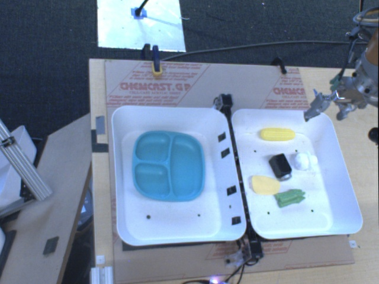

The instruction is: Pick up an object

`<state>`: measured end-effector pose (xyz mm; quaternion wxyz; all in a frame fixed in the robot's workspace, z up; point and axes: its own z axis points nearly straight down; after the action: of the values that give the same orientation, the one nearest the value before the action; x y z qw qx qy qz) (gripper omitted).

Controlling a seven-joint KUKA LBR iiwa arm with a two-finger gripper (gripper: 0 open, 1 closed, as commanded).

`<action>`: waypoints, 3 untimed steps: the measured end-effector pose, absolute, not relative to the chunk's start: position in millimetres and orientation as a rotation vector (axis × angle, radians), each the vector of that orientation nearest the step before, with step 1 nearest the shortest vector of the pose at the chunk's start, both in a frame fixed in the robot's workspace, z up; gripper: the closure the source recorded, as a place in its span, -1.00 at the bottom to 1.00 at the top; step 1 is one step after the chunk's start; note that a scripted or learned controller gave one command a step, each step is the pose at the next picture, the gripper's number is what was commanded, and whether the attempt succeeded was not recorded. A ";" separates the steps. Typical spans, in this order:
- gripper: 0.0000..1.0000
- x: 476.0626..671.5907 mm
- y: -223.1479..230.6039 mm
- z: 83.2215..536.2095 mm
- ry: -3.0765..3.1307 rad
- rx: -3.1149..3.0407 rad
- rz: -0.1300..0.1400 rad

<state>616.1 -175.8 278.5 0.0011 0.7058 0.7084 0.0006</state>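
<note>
Objects for picking lie in the right bin [340,158], below and left of the parted, empty jaws of the gripper [328,107]: yellow corn [277,135] nearest, then green piece [289,197], yellow piece [265,185], black block [280,165], white ball [302,161]. Farther left, the left bin [127,218] carries a blue divided plate [169,165].
</note>
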 end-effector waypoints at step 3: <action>-1.00 622.3 -187.0 119.0 2.223 2.222 -0.002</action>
<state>622.3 -187.0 119.0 -0.0007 0.7069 0.7073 -0.0007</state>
